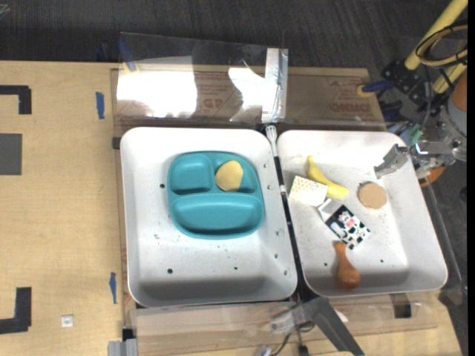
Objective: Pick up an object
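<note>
My gripper (389, 162) hangs over the upper right corner of the right bin (415, 262), just above and right of a round tan disc (372, 196). Nothing shows in its grasp. Further left in that bin lie a yellow banana (324, 180), a white dotted box (307, 191), a black-and-white patterned packet (347, 226) and a brown drumstick-shaped piece (345, 268). In the left bin (148, 269) sits a teal divided plate (215, 210) with a yellow-tan rounded piece (229, 175) in its upper right compartment.
A clear plastic sheet (200, 87) stands behind the left bin. Cables and yellow hoses (438, 43) crowd the back right, near the arm (441, 145). A ridge (280, 199) separates the two bins.
</note>
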